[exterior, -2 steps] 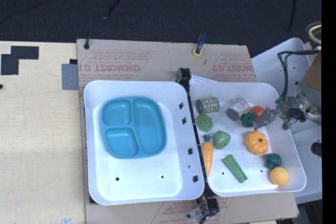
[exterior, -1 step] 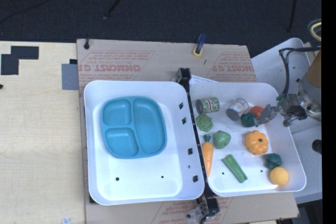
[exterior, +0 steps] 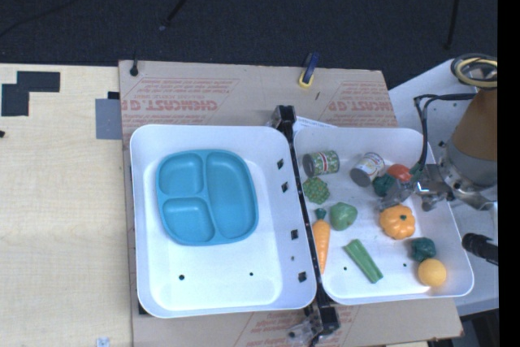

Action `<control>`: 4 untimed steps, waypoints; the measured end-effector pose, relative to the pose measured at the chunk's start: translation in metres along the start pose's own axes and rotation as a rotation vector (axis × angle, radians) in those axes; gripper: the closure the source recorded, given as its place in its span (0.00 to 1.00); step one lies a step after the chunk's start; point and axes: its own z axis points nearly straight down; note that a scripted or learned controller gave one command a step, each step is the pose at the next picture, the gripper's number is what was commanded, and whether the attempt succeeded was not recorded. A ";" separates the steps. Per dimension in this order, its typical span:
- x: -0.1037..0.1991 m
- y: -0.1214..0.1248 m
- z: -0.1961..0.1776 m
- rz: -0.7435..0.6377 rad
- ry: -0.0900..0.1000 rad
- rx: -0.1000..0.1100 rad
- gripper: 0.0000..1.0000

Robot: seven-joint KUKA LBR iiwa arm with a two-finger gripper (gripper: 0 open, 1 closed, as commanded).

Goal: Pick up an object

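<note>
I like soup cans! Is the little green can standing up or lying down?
Lying down. The green can rests on its side in the right bin, its round end facing left.

Two white bins [exterior: 162, 288], one blue divided plate [exterior: 206, 197], two cans [exterior: 322, 162], roughly nine toy foods [exterior: 396, 222]

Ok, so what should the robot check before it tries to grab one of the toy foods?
1. Toys in reach in the right bin: ok.
2. Gripper above the bin's right edge: ok.
3. Fingers ready: cannot tell.
4. Orange pumpkin near the gripper, top uncovered: ok.
5. Room around the pumpkin: not ok, red tomato and dark green toy crowd close above it.
6. Blue plate out of the way in the left bin: ok.
</note>
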 end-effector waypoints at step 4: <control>0.008 0.000 0.013 0.002 -0.002 -0.006 1.00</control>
